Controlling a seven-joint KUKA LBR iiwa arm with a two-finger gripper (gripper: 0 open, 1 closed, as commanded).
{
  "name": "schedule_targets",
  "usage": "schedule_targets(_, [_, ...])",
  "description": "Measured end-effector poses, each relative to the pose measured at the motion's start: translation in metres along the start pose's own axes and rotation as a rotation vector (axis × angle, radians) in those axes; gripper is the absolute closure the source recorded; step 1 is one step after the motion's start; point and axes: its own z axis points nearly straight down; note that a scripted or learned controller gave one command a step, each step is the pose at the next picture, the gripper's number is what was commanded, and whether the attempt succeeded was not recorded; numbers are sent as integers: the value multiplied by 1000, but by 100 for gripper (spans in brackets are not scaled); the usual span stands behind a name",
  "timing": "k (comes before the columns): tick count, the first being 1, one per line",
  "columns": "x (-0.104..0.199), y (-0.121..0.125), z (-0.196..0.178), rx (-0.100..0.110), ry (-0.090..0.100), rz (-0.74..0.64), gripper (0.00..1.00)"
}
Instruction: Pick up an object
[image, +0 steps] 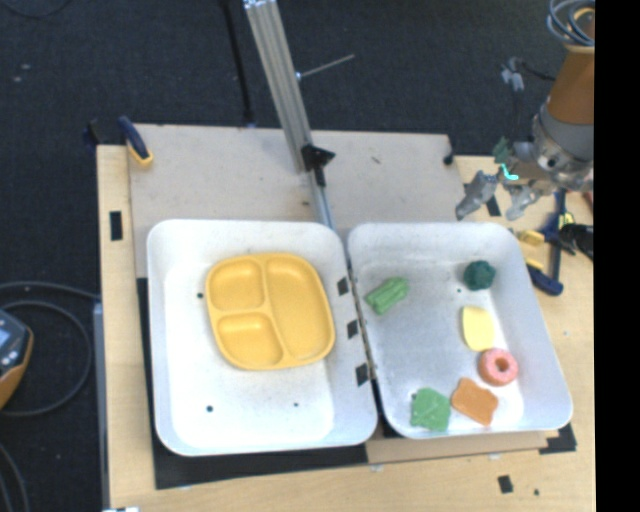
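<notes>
The right bin (430, 250) holds several small items: a light green piece (386, 294), a dark green ball (479, 274), a yellow block (478, 327), a pink ring (498, 367), an orange piece (474, 401) and a green lump (430, 410). My gripper (497, 197) hangs above the bench just beyond the right bin's far right corner, away from all the items. Its two grey fingers are spread apart with nothing between them.
A yellow divided plate (269, 309) lies in the left bin (180, 400). A metal post (283, 85) rises behind the bins, with a black clamp (318, 158) at its base. Clamps and cables (553, 250) sit at the bench's right edge.
</notes>
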Motion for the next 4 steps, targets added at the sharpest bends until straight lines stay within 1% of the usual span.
schedule_targets(1, [0,0,0,0,0,0,0])
schedule_targets(2, [-4,1,60,5,0,-1,0])
schedule_targets(3, [-12,0,120,5,0,0,0])
schedule_targets(4, [-13,1,153,2,0,-3,0])
